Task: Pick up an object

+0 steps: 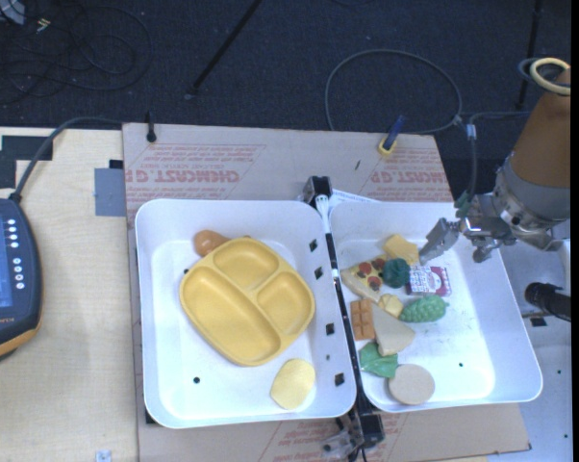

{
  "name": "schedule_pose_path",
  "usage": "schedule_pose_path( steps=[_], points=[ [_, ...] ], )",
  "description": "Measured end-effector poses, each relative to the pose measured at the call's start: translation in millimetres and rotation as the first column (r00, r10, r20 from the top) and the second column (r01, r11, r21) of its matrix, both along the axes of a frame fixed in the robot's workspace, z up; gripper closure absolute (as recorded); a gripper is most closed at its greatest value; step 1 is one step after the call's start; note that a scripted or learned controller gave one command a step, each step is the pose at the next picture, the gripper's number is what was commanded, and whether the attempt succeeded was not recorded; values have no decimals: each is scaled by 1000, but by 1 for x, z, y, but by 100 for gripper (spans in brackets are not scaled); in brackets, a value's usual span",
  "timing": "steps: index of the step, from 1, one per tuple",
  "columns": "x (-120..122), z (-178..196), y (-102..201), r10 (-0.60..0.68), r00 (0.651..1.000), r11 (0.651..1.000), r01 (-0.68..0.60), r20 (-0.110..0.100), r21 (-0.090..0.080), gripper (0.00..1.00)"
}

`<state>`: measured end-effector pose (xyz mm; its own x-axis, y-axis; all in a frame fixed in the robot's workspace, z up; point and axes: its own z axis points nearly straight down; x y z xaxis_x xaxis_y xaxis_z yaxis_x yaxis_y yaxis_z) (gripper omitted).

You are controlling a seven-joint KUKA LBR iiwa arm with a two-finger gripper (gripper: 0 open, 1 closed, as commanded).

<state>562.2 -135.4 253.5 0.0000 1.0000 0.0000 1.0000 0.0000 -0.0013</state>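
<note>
My gripper (460,245) hangs over the upper right part of the right bin (506,354), fingers spread open with nothing between them. Its left finger (437,242) ends just right of a yellow food piece (401,249). Below it lies a red and white packet (429,281). Nearby are a teal broccoli (396,272), a pizza slice (365,275), a green bumpy fruit (424,308), an orange cracker (363,319), a cream wedge (393,336), a green leaf (376,361) and a round tan disc (411,384).
The left bin (160,354) holds a yellow divided plate (248,299), an orange item (210,242) behind it and a pale yellow lump (292,383) in front. A handheld control pad (3,277) lies at the far left. Cables run behind the bins.
</note>
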Motion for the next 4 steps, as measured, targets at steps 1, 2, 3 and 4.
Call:
schedule_pose_path(
  steps=[1, 2, 3, 4],
  points=[
    [2, -111, 32, 2, 1000, 1000, -2, -13, 4, 0],
    [71, -161, -5, -2, 1000, 1000, 2, -4, 1, 0],
    [-3, -165, 7, 0, 1000, 1000, 0, -2, 2, 0],
    [-28, -165, 14, -4, 1000, 1000, 4, 1, 1, 0]
  ],
)
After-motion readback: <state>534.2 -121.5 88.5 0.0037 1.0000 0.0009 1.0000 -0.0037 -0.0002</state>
